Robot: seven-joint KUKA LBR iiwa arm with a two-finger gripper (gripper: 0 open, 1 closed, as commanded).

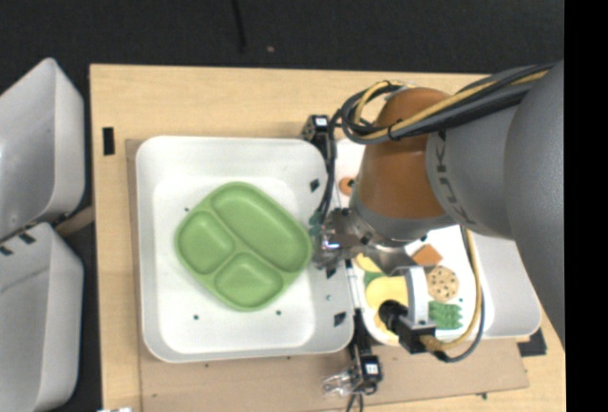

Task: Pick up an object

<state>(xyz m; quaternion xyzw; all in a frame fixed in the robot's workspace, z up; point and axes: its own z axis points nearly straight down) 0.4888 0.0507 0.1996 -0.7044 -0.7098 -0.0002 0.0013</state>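
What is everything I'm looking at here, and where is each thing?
bench: one, tan wood, under both bins
left bin: one, white, shallow, on the left of the bench
plate: one, green, three compartments, lying in the left bin, its right edge near the bin's right wall
right bin: one, white, mostly hidden under the arm
toy food: a small pile, yellow, orange, green and a speckled cookie-like piece, in the right bin; count unclear
arm: one, grey with an orange band, reaching in from the right over the bins' shared edge
cables: several, black and yellow, along the arm
claw: one, dark, over the wall between the bins, beside the plate
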